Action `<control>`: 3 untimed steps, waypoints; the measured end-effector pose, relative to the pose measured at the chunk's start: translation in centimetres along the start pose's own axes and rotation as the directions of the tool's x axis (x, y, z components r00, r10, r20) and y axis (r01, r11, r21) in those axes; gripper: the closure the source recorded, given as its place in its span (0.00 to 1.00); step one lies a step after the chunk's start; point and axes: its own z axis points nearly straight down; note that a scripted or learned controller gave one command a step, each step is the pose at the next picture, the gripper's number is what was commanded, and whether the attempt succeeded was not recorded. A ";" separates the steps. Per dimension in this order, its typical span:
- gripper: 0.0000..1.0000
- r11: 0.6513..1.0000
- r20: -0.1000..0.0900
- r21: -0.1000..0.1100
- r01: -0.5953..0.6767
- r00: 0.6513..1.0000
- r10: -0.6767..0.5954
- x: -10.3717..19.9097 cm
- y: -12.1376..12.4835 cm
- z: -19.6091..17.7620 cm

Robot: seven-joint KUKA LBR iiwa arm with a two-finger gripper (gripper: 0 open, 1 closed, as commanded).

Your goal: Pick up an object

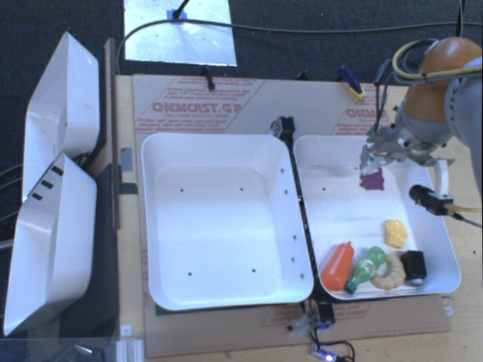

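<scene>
Fingers of the gripper [372, 159] hang over the far part of the right bin [332, 202], pointing down toward a small purple piece [372, 179] that lies on the bin floor just below and in front of them. Whether they are spread or closed I cannot tell, as they are small and blurred against the white plastic; nothing can be made out between them. The purple piece is flat and dark, roughly square with ragged edges, and it rests alone, well apart from the other things in that bin.

Those other things sit along the near side of the right bin. An orange bottle [338, 265] lies tilted close to the wall shared with the left bin [219, 217]. Just beside it a green bottle [366, 268] lies at a slant, its cap end pointing toward the near rim. A pale curved toy [389, 274] touches the green bottle, and a black block [413, 264] sits just to its right. A yellow lumpy toy [395, 232] lies a little farther back, near the black block.

The grey arm [441, 104] with its orange band comes in from the right, above the bin's far right corner. Both bins stand on a sheet of brown cardboard [196, 108] on the bench.
</scene>
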 end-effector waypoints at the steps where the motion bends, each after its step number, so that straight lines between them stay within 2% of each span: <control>1: 1.00 1.000 0.000 -0.002 0.000 1.000 0.000 -0.5 0.9 -4.8; 3: 1.00 1.000 0.001 -0.003 0.000 1.000 0.000 -0.9 1.5 -16.3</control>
